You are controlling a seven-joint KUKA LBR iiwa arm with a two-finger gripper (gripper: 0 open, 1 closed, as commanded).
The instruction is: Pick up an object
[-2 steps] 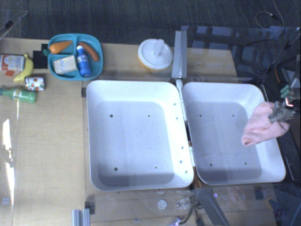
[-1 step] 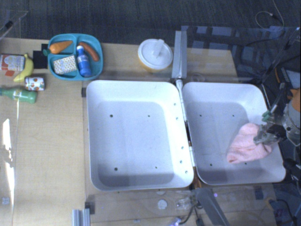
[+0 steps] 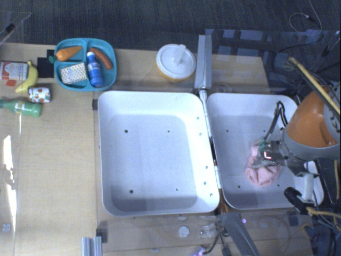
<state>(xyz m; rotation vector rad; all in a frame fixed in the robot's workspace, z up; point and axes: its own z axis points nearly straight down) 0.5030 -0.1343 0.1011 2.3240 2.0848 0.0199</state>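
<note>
The grey arm with its orange band (image 3: 313, 122) reaches in from the right of the frame and hangs low over the right-hand shallow white bin (image 3: 234, 143), its wrist pointed down at the one loose thing in there: a soft pink crumpled lump, cloth or plush by the look of it (image 3: 262, 170), lying in the lower right part of that bin. That placement makes sense for the job, since it is the only item in either bin worth going for. The two-finger gripper (image 3: 267, 154) sits right at the top edge of the pink lump, seemingly touching it or just above it. From this slant the metal tips merge with the lump and the wrist body hides much of them, so I cannot tell how wide they stand, nor whether any of the pink stuff is actually between them. I would judge this as the moment of the grab itself, outcome unknown.

The left-hand white bin (image 3: 106, 143) takes up the middle of the frame. Off the bins, along the upper left, sits a blue divided plastic tray of toy food (image 3: 109, 68), with a round white lidded cup (image 3: 176, 61) near the upper centre and a few small toy groceries (image 3: 24, 84) at the far left. They are well apart from the arm.
</note>
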